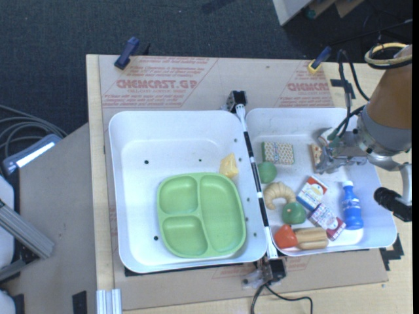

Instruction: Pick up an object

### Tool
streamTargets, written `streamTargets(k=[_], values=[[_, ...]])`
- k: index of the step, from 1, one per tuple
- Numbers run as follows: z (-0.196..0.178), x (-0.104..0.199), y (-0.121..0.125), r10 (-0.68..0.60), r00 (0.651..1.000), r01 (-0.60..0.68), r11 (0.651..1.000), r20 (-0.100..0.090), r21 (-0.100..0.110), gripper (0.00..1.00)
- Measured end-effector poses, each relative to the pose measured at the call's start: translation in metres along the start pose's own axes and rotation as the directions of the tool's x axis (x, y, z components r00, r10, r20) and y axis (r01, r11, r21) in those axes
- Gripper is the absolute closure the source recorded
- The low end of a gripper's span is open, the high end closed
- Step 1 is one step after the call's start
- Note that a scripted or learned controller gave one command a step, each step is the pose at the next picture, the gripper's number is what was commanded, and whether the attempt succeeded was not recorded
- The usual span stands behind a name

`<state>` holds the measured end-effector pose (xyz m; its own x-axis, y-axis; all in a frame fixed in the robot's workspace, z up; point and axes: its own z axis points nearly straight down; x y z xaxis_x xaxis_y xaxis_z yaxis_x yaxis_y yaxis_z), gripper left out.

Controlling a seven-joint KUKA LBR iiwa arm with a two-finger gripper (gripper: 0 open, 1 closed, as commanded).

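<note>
The bench [163, 90] is covered with a brown board that has red print on it, and a blue clamp [126, 53] sits at its far left corner. The left bin [131, 136] holds a green divided plate [200, 213], which lies toward the near edge of that bin, a little right of its middle. Just beyond the plate's far right corner, close to the right wall of the bin, there is a small yellow object [228, 165]. The right bin [288, 120] touches the left one along a dark seam. At its left wall a green round piece [266, 171] lies, and beyond it, nearer to the far edge, a small patterned packet [278, 152]. Below the green piece a croissant-shaped toy [279, 191] rests, then a second green piece [294, 213], and at the near left corner a red piece [285, 236] is touching a tan bread-like roll [311, 238]. In the middle of the bin a red and white carton [312, 193] lies tilted, with another small printed pack [330, 222] just beside it toward the near edge. More to the right a blue and white bottle [351, 206] lies on its side, near the right wall. The gripper [327, 150] is low over the far right part of this bin, just beside a small tan object [317, 154] at its left; I cannot tell if the pincer is wide or narrow, and nothing can be seen held in it. The arm [391, 106] comes in over the right edge of the bin.
</note>
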<state>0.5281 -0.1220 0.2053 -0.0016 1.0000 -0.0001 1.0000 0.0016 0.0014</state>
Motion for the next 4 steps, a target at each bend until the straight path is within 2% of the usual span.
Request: streamTargets(k=[1,2,3,4], values=[[0.0,0.0,0.0,0.001,1.0,-0.001,1.0,0.0,0.001,0.0],[0.104,0.028,-0.031,0.001,1.0,-0.001,1.0,0.0,0.002,0.0],[0.116,0.026,-0.044,0.002,1.0,-0.002,1.0,0.006,-0.017,0.0],[0.106,0.026,-0.044,0.003,1.0,-0.003,1.0,0.008,-0.018,1.0]])
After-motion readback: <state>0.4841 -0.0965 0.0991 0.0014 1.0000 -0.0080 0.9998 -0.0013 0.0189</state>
